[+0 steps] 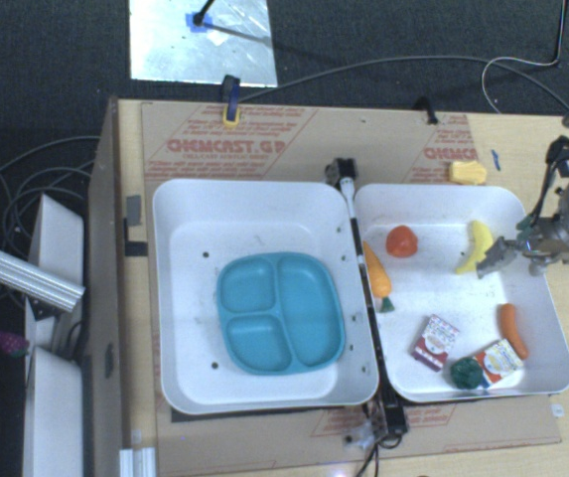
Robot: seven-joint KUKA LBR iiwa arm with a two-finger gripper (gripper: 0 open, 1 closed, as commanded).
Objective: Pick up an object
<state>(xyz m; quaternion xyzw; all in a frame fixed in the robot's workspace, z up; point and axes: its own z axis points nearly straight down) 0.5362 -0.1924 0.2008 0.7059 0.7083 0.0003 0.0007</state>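
Observation:
The right bin (537,217) holds a red tomato (401,240), a yellow banana (478,244), an orange carrot (377,274) against the left wall, an orange sausage (512,331), a red-and-white packet (435,342), a green broccoli piece (466,372) and a small colourful packet (502,359). My gripper (505,252) reaches in from the right and hangs over the bin's right side, just right of the banana's lower end. I see nothing held in it.
The left bin (180,266) holds a blue divided plate (280,313). A yellow block (469,173) lies on the cardboard behind the right bin. A black clip (344,172) sits where the bins meet. Cables run along the back.

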